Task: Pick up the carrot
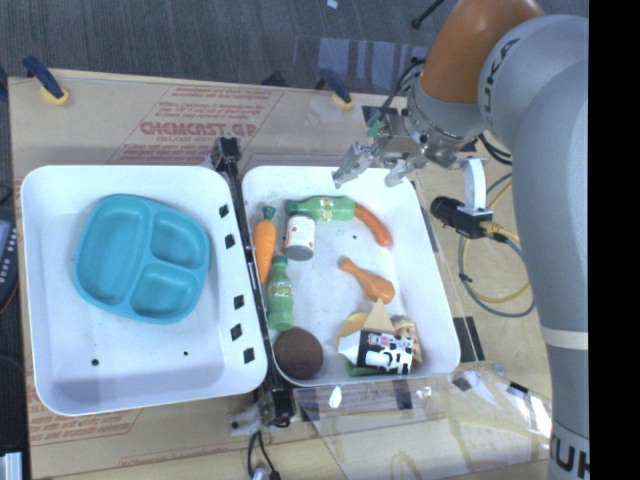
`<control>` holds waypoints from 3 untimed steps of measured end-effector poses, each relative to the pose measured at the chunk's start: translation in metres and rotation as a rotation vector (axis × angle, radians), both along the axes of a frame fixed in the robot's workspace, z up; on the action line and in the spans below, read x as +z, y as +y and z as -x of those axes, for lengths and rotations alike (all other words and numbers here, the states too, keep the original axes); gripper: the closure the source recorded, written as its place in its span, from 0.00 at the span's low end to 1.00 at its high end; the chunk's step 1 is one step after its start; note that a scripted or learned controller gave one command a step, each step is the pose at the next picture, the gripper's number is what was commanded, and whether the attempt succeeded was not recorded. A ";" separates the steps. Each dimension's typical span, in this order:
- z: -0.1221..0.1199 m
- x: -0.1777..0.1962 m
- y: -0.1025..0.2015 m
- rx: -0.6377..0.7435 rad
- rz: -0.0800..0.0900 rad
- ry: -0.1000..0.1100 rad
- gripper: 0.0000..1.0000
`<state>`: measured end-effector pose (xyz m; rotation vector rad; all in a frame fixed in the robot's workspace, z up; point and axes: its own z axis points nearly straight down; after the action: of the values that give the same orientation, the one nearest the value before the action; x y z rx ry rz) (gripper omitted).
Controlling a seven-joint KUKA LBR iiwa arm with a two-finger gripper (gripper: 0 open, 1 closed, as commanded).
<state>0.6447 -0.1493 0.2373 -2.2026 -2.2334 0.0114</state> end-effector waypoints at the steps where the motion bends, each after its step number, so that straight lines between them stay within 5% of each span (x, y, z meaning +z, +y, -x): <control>1: 0.025 -0.039 -0.027 0.036 0.001 0.001 0.00; 2: 0.088 -0.146 -0.023 0.431 -0.007 0.000 0.00; 3: 0.087 -0.135 -0.023 0.441 -0.005 0.001 1.00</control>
<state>0.5574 -0.1727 0.1020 -1.6601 -2.6587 0.0083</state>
